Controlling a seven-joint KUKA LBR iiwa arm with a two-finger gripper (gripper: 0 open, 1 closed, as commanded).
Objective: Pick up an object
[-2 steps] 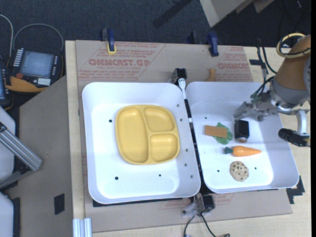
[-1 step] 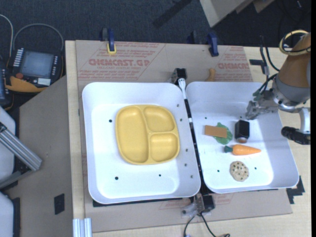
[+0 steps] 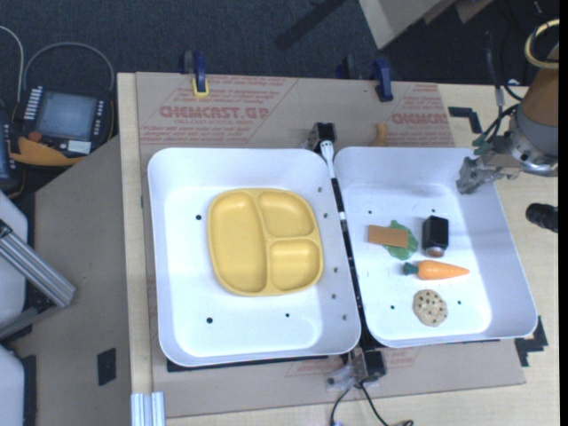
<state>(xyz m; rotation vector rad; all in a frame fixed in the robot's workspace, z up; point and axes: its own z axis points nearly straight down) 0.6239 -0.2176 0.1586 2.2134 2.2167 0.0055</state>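
Objects for picking lie in the right bin [image 3: 497,313], grouped in its middle and near part. Nearest the camera sits a round cookie [image 3: 430,307]. Just beyond it lies a toy carrot [image 3: 437,271], its long axis running across the bin, green top toward the left bin [image 3: 177,327]. Farther back, a small black block [image 3: 435,233] stands beside a flat orange piece [image 3: 387,235] that rests on something green. The left bin carries a yellow divided plate [image 3: 264,240]. At the far right corner of the right bin, the end effector [image 3: 472,177] hangs over the rim on the arm [image 3: 538,122]; whether it is open or closed I cannot tell. Nothing seems to be held. The objects all lie nearward and leftward of it, the black block closest, so the coming move likely calls for travel toward the camera and down.
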